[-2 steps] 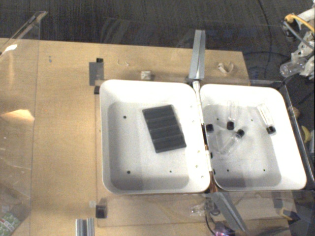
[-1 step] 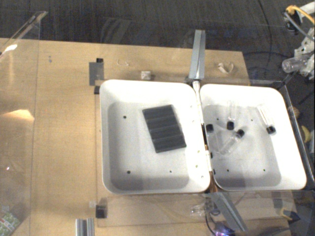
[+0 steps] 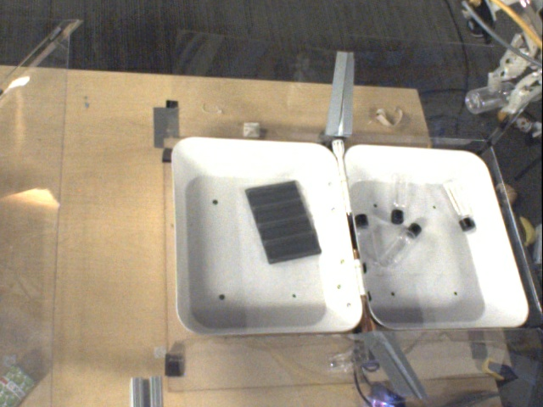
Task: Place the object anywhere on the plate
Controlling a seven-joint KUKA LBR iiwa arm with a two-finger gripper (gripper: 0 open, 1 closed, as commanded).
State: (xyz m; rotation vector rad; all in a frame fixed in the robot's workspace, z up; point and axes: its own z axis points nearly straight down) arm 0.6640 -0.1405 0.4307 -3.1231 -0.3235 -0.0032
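A dark grey ribbed plate (image 3: pixel 283 221) lies tilted on the floor of the left bin (image 3: pixel 191 253). Several clear vials with black caps lie in the right bin (image 3: pixel 501 295): one (image 3: pixel 397 203) near its middle, one (image 3: pixel 392 246) just below it, one (image 3: pixel 458 206) further right, and a black cap (image 3: pixel 361 220) near the left wall. My gripper (image 3: pixel 507 87) is high at the top right, outside the bins and beyond the right bin's far corner. A clear, vial-like thing (image 3: pixel 480 101) shows at its tip; I cannot tell whether it is held.
A grey metal post (image 3: pixel 342 96) stands behind the seam between the bins. Small black blocks (image 3: pixel 172 108) (image 3: pixel 174 365) sit on the wooden bench by the left bin. A clear panel (image 3: pixel 34 227) covers the bench's left side. Cables hang at the top right.
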